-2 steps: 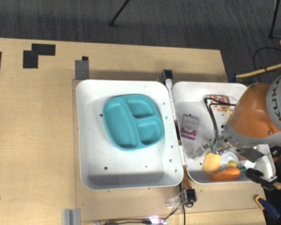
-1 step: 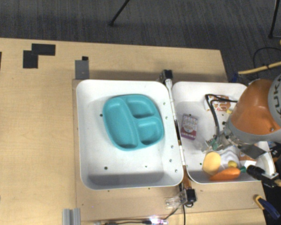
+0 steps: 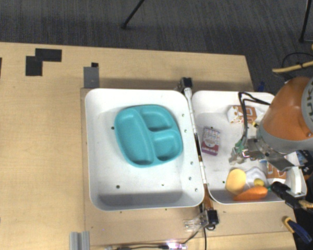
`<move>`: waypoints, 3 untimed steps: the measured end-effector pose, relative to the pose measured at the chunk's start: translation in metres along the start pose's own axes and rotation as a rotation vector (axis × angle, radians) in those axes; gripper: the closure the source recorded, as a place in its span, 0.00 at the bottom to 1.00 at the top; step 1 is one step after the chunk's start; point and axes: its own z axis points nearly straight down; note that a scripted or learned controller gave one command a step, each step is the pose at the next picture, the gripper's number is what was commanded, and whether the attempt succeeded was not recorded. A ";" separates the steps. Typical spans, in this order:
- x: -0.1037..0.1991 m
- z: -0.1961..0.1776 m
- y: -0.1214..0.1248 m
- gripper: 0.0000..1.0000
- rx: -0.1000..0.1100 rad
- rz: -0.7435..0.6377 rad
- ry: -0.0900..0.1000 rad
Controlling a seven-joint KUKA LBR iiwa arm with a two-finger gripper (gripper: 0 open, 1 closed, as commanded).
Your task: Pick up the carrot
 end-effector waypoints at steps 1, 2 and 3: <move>0.000 0.000 0.000 0.00 0.001 0.000 0.000; -0.001 0.051 -0.007 0.00 -0.001 -0.107 0.001; -0.008 0.050 -0.006 0.00 -0.005 -0.580 -0.002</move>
